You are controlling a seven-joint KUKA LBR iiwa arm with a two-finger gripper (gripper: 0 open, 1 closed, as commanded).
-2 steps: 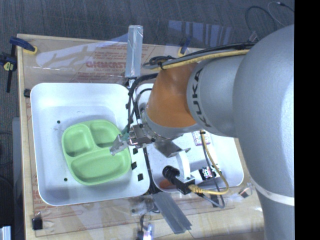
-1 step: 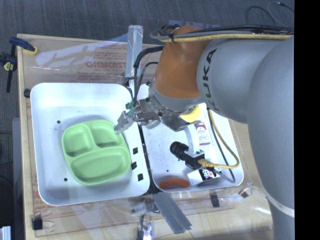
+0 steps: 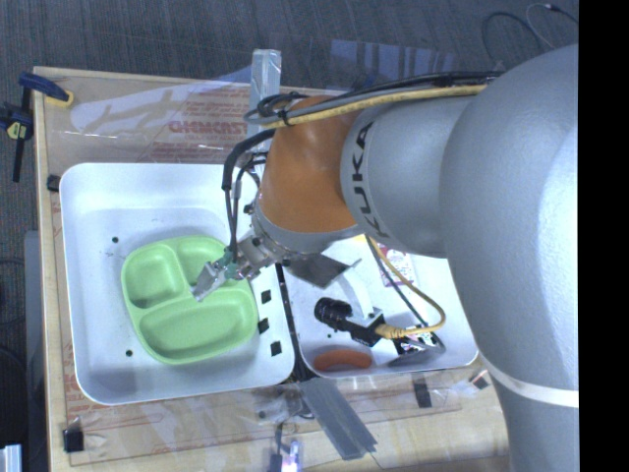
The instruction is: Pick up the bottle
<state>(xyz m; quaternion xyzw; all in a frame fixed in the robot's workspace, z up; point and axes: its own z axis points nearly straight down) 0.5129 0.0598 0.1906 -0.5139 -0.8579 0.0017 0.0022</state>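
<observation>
Currently: gripper [image 3: 209, 281] over left bin [image 3: 88, 264], likely bottle off toward the view's right

The grey arm [image 3: 472, 165] covers much of the right bin [image 3: 413, 370]. The left bin holds a green divided plate [image 3: 187, 303], and the gripper hangs over its centre; whether it is released or clenched cannot be told. A pale labelled item [image 3: 393, 261], judged to be the bottle, lies in the right bin, half under the arm. Its long axis is hidden.

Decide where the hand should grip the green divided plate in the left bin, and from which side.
Probably the left rim of the green plate, pinched from straight above. It lies flat and looks too wide to span, so the thin raised rim is the graspable part. Bare floor of the left bin lies beside that edge, while the right edge sits close to the bin wall.
</observation>
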